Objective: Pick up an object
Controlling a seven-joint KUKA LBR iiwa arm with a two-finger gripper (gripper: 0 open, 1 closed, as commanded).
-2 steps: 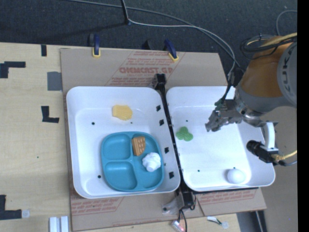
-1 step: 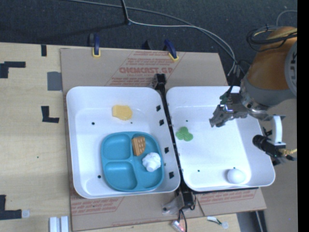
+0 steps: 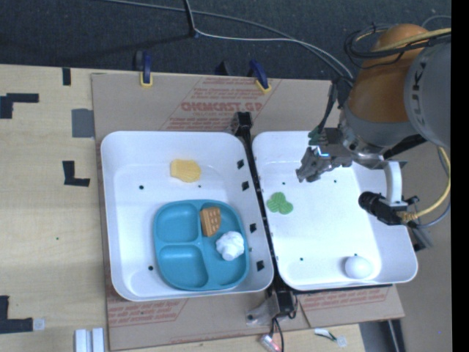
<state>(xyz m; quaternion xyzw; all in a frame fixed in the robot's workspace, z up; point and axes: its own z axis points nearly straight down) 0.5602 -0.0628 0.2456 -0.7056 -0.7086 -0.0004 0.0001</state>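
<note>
Dark blue carpet runs behind the wooden desk (image 3: 44,218), which carries black tape marks and a sheet of cardboard (image 3: 212,101) held at its far edge by two blue-and-yellow clamps (image 3: 146,70). Red printing on the cardboard is partly readable as "CHEMCAST GP"; the same print repeats, too small to read, on the near edge.

Two white bins sit on the cardboard side by side. Taking the left bin (image 3: 121,160) as the landmark: inside it, toward the near side, lies a blue divided tray (image 3: 176,259). A tan waffle-like piece (image 3: 210,221) stands in the tray's narrow far-right compartment, its long axis running near to far, and a crumpled white lump (image 3: 230,246) rests just nearer than it on the tray's right side. A flat yellow piece (image 3: 185,170) lies on the bin floor beyond the tray, its longer side running left to right.

To the right of the left bin, touching it along a black divider, is the right bin (image 3: 330,270). A small flat green piece (image 3: 279,204) lies on its floor close to the divider, roundish and lobed. A white ball (image 3: 358,267) sits in its near right corner.

The gripper (image 3: 306,171) hangs over the right bin's far half, apart from the green piece; its dark fingers appear closed together, holding nothing.
</note>
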